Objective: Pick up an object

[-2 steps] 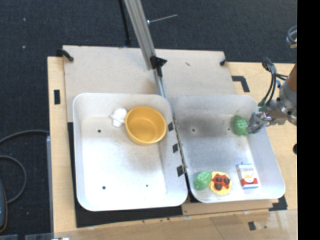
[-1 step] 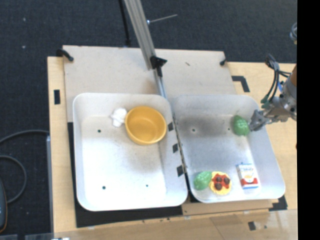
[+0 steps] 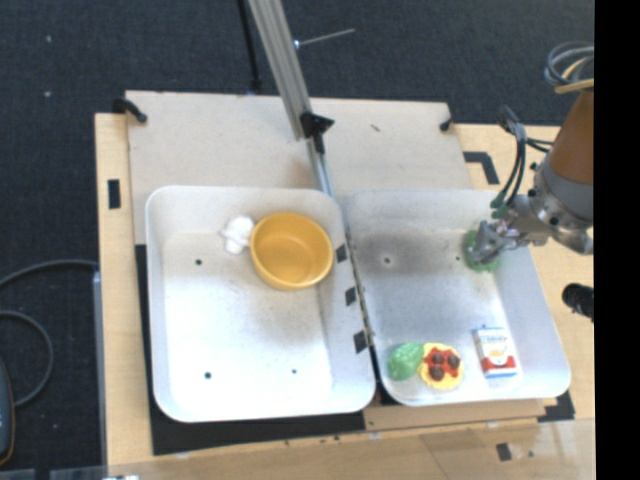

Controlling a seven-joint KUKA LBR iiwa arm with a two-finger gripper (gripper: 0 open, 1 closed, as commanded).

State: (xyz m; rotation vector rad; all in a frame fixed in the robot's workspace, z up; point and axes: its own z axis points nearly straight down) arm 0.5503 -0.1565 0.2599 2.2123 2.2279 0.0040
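A small green object [image 3: 485, 258] is seen at the gripper [image 3: 487, 245], over the upper right of the right bin [image 3: 440, 298]; whether the fingers are closed on it cannot be told. A green piece [image 3: 404, 360], a red-and-yellow piece [image 3: 441, 365] and a small carton [image 3: 496, 352] lie along its near edge. A yellow bowl [image 3: 291, 250] and a white lump [image 3: 238, 233], touching, are placed in the left bin [image 3: 200, 348].

A robotics lab: wooden bench [image 3: 115, 268], two white bins [image 3: 175, 298], cables, dark carpet.
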